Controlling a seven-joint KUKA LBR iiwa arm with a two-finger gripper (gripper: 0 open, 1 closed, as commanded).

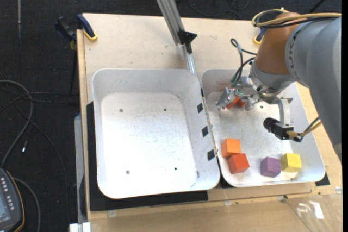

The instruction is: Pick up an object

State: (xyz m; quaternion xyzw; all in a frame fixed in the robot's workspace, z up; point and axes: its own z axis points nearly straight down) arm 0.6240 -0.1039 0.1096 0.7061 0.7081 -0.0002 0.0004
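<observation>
Along the right bin's (304, 111) near edge, four cubes: orange (231, 146), red-orange (238, 163), purple (270, 167), yellow (291, 162); fingers' (235, 99) state perhaps indiscernible.

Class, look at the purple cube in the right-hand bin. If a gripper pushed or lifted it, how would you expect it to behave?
The purple cube has flat faces, so it would probably slide, not roll. It looks solid and stiff, so a squeeze is unlikely to deform it. It sits right beside the yellow cube, so a push would likely shove both.

Two white bins sit on the bench: the left bin (144, 133) and the right bin (255, 133). Four blocks lie in the right bin: orange (232, 146), red (238, 163), purple (269, 167) and yellow (291, 162).
</observation>
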